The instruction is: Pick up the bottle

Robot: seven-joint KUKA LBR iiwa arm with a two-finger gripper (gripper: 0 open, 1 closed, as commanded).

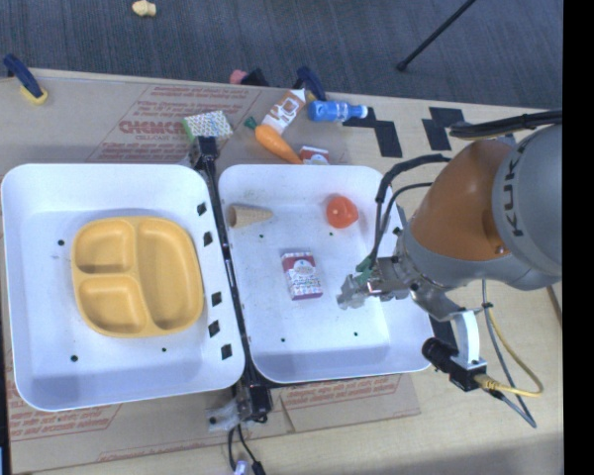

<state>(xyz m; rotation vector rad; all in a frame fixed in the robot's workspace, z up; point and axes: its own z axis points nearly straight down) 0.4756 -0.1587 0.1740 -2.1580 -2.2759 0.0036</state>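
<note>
Blue plastic marked the bottle (335,111), which lay on its side on the tabletop (455,414) near the far edge, outside both bins and beside an orange carrot (276,143) and a white tube (284,110) whose label was too small to read. The end effector (354,290) hung low inside the right bin (307,364), near its right wall and well apart from the bottle; how wide it stood, or whether it gripped anything, could not be told. The likeliest failure was a grab at the wrong item, since a red packet (301,274), a red lump (341,211) and a cone (247,216) lay closer. The round bottle could also roll from a closing grip. Red lettering on the cardboard under the left bin (20,364) began "CHEM"; the arm's casing (530,216) showed "KU".
</note>
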